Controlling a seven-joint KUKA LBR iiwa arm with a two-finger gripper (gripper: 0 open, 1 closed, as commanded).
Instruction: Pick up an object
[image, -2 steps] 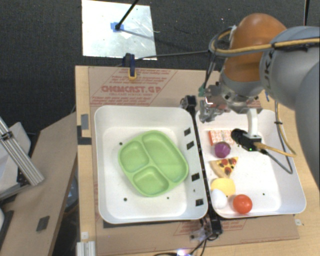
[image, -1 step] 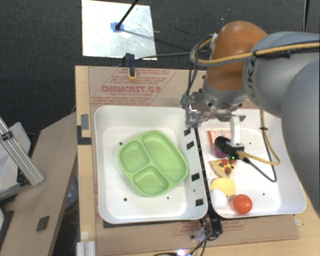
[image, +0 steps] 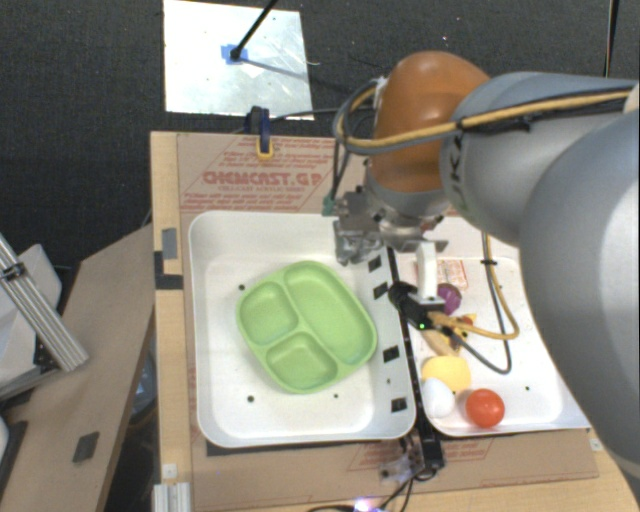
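A light green divided plate (image: 305, 325) lies in the middle of the left bin (image: 225, 245). In the right bin (image: 535, 385) a small purple item (image: 450, 297) sits near the divider. A yellow round fruit (image: 448, 372), a white egg-like item (image: 437, 398) and a red tomato-like ball (image: 485, 407) cluster at the front. My gripper (image: 352, 248) hangs over the back right corner of the left bin, just above the plate's far edge and beside the divider. Nothing is visibly held in it.
The grey arm with its orange band (image: 425, 110) covers the back of the right bin. The bins rest on a cardboard sheet (image: 260, 175) with a blue clamp (image: 261, 128) at its far edge. An aluminium rail (image: 35, 310) stands at the left.
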